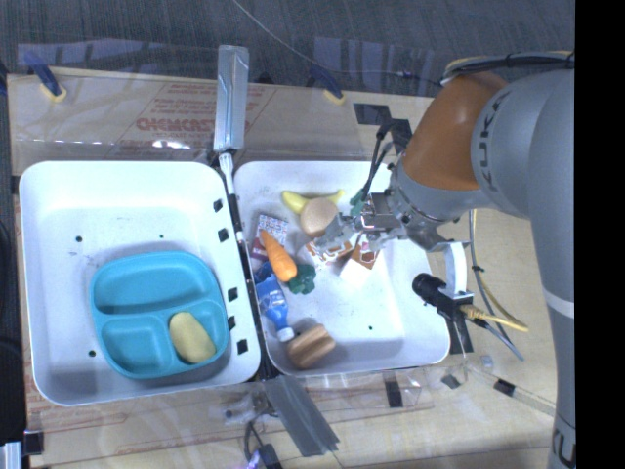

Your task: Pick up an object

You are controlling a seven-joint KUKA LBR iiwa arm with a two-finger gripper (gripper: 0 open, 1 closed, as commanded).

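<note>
Item: small red-and-white carton (363, 253), in the right white bin (410, 345), directly under the metal two-finger gripper (359, 233). Grip: cannot tell. Left of carton: beige round ball (317, 216), yellow banana (296, 201), orange carrot (279, 257). Lower left of carton: brown bread roll (310, 344).

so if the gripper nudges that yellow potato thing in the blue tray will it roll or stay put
The yellow potato-shaped piece is smooth and rounded, so it would probably roll or slide. It sits in a compartment of the blue tray, whose raised rim should likely stop it. It looks like a light toy, so a pinch may slip.
</note>
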